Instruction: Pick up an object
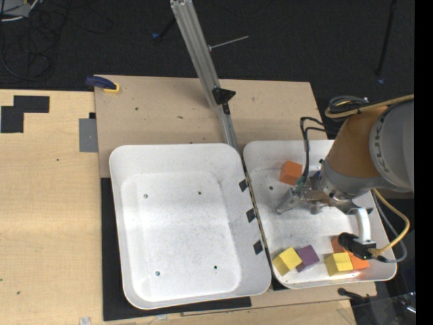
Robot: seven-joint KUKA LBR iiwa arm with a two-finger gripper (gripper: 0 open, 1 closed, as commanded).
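The right bin [267,156] holds several small blocks. An orange block [291,172] lies near its far side. Along its near edge sit a yellow block [287,260], a purple block [308,255], a second yellow block [338,263] and an orange piece [360,263]. My gripper [294,202] hangs low over the bin's middle, just in front of the orange block and apart from the near-edge blocks. I see nothing held in it.
The left bin [177,222] lies beside the right one, with black clips [249,214] along the shared rim. A metal rail [201,59] slants up from between the bins. The arm's grey and orange body [369,151] covers the right bin's far right corner.
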